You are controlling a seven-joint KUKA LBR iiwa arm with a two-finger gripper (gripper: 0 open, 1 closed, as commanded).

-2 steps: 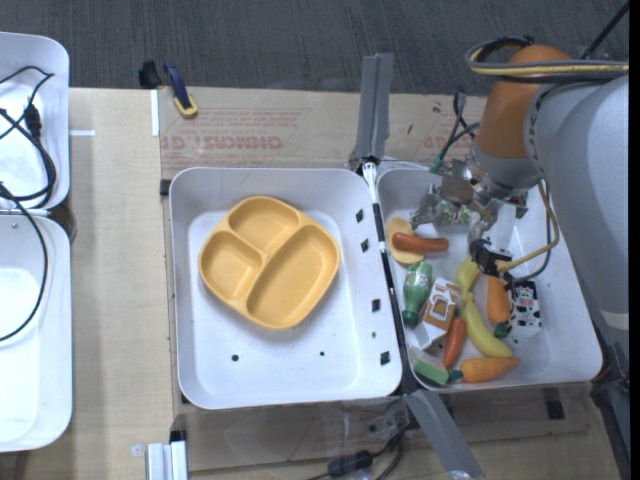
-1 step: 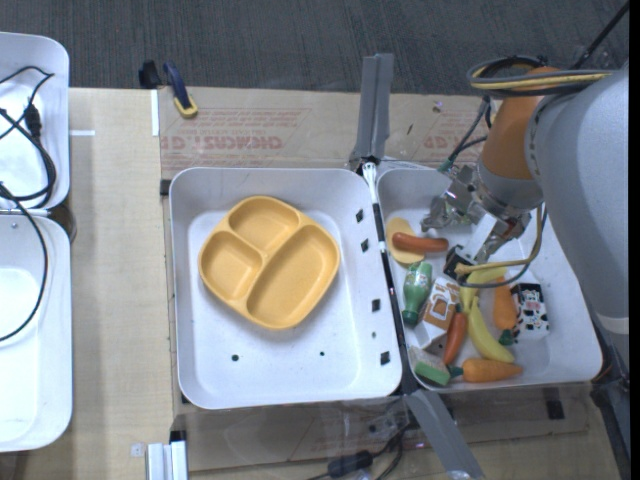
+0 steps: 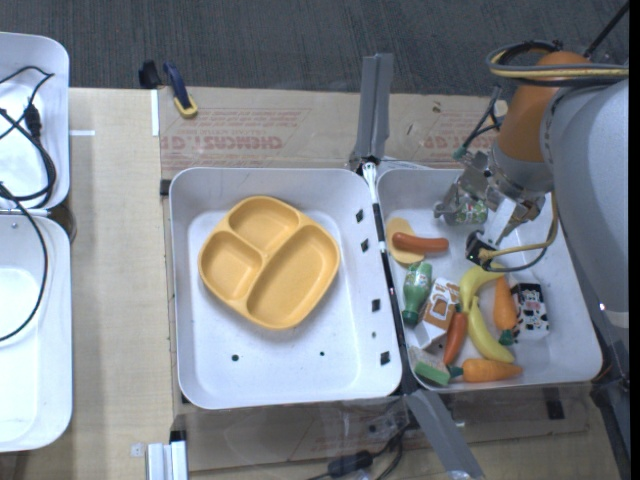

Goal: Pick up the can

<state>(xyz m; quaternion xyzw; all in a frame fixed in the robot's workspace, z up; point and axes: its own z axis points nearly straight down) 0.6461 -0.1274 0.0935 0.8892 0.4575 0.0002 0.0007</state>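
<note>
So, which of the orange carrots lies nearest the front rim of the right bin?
The carrot lying flat along the front rim, under the banana's end; the others sit higher up.

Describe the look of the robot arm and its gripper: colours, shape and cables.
The arm is a thick, rounded grey body with an orange band above the wrist. Yellow and black cables loop over the top of the band, and another cable curls below the wrist. The gripper is a small metallic grey assembly with dark parts, much narrower than the arm.
</note>
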